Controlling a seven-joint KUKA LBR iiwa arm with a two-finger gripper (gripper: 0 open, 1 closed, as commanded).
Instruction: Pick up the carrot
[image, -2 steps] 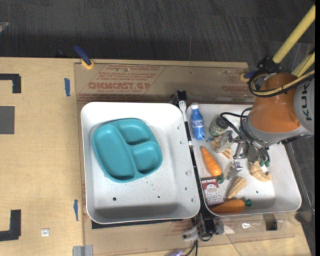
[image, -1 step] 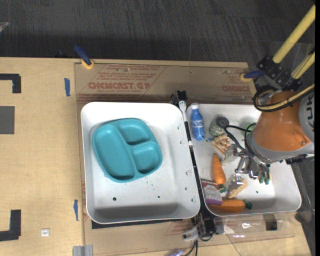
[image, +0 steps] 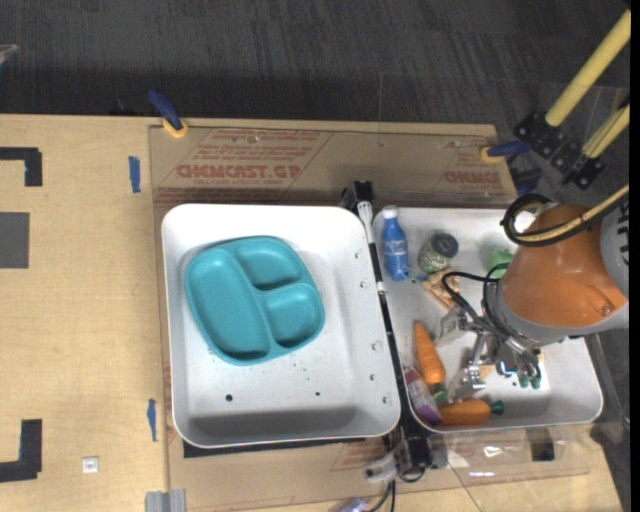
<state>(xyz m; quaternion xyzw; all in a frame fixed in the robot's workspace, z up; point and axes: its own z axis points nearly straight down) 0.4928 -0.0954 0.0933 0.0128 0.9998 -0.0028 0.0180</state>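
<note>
Camera view takes in the whole bench (image: 80, 300), a pale board with a cardboard sheet (image: 330, 160) clamped across its far side, presumably to keep the bins from sliding. Left bin (image: 270, 420) and right bin (image: 575, 395) sit touching along one edge, so anything lifted from one has a short trip to the other. Arm (image: 560, 280) comes in from the right and hangs over the right bin, its orange band hiding a good part of that bin's floor. Left bin holds a teal divided plate (image: 255, 300), lying flat near its middle. Gripper (image: 478, 372) points down into the right bin's near half; its end is a tangle of metal and cable from this angle, and whether it is spread or closed I cannot tell. Nothing is visibly caught in it. Blue bottle (image: 393, 245) lies against the bin's left wall at the far end, a small can (image: 438, 250) just beside it. Carrot (image: 430, 358) lies slanted on the bin floor near the left wall, just left of the gripper and apart from it. A second orange piece (image: 465, 411) with a green tip lies crosswise against the near wall, below the gripper; it may be another carrot. A purple item (image: 421, 397) sits between the two. My read: the gripper is placed between both orange pieces, not yet committed to either.
</note>
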